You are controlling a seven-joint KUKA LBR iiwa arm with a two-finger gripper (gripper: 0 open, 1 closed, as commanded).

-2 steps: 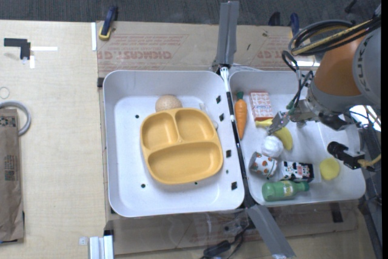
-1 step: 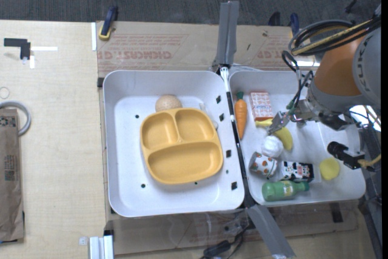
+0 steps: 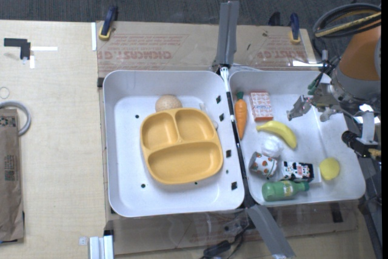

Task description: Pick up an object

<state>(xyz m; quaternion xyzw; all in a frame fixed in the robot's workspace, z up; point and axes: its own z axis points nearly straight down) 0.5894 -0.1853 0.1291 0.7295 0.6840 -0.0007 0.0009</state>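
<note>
Banana (image 3: 279, 132) lying free in right bin (image 3: 345, 191), gripper (image 3: 309, 107) above, spread apart, holding nothing

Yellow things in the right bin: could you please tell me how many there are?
2. A banana lies near the bin's middle, right of the carrot. A lemon sits near the front right corner. Nothing else yellow shows, though the clutter could hide more.

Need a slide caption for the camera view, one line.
Gripper over the right bin above the banana; yellow tray in the left bin.
</note>
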